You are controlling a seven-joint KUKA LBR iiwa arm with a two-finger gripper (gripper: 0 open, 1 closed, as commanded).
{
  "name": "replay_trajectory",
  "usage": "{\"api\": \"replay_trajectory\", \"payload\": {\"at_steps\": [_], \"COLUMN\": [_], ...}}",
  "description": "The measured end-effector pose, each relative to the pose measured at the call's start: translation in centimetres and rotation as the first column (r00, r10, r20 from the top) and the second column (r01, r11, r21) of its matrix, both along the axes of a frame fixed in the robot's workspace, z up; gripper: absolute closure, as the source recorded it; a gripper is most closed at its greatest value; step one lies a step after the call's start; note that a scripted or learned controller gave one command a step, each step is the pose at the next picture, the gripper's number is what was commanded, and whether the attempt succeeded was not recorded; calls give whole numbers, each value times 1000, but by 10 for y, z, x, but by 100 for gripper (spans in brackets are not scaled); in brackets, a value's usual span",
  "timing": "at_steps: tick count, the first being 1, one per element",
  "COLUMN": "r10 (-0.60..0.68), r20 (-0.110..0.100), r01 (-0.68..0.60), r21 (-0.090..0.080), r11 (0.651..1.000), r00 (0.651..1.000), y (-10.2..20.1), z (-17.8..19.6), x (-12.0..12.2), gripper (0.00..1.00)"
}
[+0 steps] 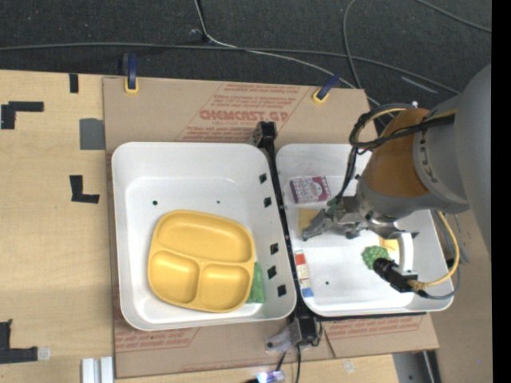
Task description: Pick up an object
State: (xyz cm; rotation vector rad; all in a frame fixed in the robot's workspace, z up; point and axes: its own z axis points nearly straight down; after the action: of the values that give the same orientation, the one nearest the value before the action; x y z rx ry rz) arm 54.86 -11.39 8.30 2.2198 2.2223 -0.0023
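While my gripper [319,223] hangs low with its two fingers spread and nothing between them, the small purple packet [310,188] lies just beyond it; closing now could catch only bin floor. Behind me sits a green knobbly object [374,255], partly covered by my wrist.

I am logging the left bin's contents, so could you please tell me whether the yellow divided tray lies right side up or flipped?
Right side up: the yellow divided tray shows its three hollow compartments facing upward.
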Motion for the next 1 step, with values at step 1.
{"api": "replay_trajectory", "payload": {"at_steps": [1], "r10": [0], "r20": [3], "r01": [0], "r21": [-1], "r11": [1000], "r00": [1000], "y": [0], "z": [13], "x": [1], "gripper": [100]}}
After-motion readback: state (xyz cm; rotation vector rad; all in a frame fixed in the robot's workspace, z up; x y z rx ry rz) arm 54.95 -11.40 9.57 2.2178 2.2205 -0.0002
